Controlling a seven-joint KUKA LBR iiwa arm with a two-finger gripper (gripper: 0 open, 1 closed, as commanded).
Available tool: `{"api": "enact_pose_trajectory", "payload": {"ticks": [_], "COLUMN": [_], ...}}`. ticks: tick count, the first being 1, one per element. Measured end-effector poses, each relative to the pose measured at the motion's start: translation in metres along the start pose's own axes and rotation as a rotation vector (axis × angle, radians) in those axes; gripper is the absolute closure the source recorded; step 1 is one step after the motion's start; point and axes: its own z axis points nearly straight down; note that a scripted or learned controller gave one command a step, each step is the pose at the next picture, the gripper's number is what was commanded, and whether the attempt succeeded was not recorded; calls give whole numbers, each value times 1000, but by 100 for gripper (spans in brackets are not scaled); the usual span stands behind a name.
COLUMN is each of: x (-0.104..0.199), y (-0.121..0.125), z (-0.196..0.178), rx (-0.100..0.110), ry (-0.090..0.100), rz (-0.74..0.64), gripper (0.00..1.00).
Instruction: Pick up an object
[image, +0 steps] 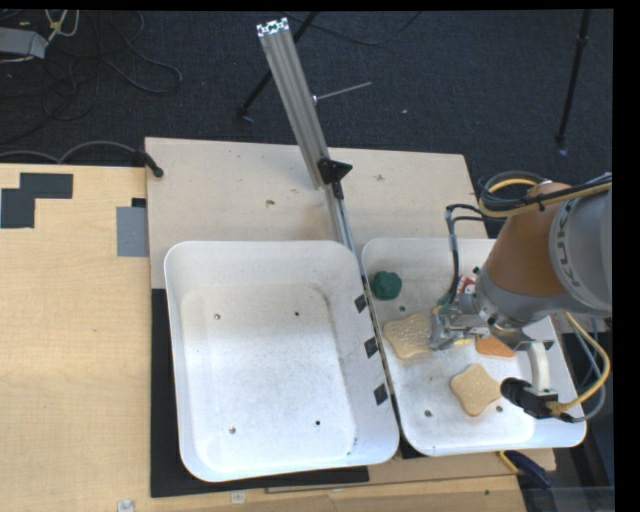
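Observation:
In the right bin (500, 425) lie a green ball (386, 285) near the back left, a tan toast-like piece (406, 336) in the middle, a second tan piece (474, 389) toward the front, and an orange item (494, 348) partly hidden under the arm. My gripper (446, 331) hangs low over the right edge of the middle tan piece, touching or nearly touching it. The wrist hides how the gripper meets the piece.
The left bin (265, 360) lies beside the right one, with black clips along the shared rim. A slanted metal rail (305, 130) rises from behind the bins. Cables loop around the arm at the right.

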Motion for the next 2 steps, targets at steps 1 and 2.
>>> {"api": "enact_pose_trajectory", "payload": {"ticks": [1,2], "x": [-9,-11], "y": [-4,-3], "z": [-48,-90], "rx": [2,1], "ry": [-3,-3], "rz": [0,-8], "gripper": [100,100]}}
